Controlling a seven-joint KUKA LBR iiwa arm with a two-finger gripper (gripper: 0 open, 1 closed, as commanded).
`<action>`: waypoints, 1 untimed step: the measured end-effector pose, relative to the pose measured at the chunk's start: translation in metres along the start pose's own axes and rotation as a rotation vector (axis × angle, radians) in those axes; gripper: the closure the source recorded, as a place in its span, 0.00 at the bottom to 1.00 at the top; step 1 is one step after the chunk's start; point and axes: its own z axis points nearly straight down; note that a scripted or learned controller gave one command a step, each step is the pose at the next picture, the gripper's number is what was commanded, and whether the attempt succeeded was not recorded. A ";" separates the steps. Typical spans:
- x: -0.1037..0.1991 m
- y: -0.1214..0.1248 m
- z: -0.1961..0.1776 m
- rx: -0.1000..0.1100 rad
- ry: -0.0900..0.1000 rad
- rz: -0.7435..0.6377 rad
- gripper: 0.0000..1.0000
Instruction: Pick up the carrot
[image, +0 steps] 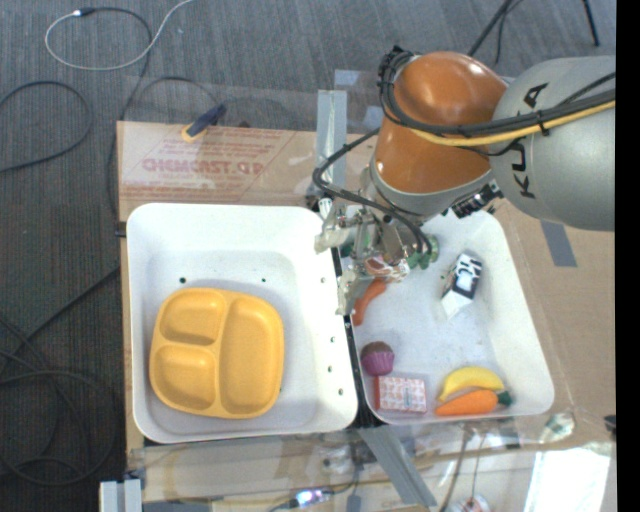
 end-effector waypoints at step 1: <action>-0.037 0.011 0.047 -0.001 0.001 -0.060 0.00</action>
